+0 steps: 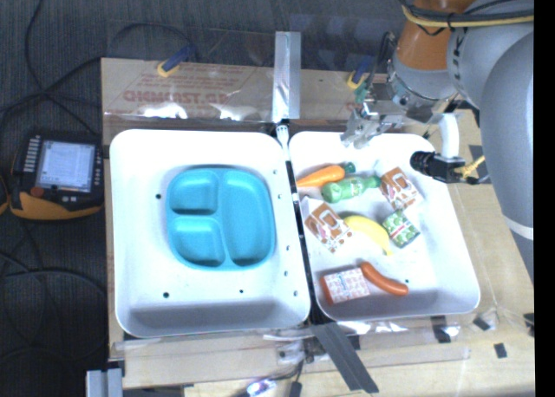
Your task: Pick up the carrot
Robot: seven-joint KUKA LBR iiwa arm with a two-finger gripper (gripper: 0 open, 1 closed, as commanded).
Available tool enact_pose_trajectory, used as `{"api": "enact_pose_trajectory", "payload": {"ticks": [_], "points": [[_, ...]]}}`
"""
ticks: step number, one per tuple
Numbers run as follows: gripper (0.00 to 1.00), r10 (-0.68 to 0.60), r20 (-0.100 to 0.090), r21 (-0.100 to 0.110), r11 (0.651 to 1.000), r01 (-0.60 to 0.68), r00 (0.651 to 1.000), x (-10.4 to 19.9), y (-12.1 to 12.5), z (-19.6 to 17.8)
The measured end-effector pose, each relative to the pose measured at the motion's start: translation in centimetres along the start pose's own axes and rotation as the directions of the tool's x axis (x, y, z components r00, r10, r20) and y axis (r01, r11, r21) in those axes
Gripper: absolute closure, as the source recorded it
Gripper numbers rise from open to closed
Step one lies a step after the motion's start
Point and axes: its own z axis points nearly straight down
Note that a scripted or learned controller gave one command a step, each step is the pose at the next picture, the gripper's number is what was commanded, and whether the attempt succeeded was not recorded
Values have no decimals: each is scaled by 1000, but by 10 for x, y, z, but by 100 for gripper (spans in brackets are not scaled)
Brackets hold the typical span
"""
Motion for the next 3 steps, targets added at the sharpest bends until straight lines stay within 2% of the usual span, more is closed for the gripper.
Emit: {"api": "enact_pose_trajectory", "payload": {"ticks": [1,2,3], "points": [[0,1,2,0,1000,-1,1000,0,0,0],[0,-84,2,0,996,84,996,40,0,37],[0,-84,2,0,996,84,996,39,0,36]]}}
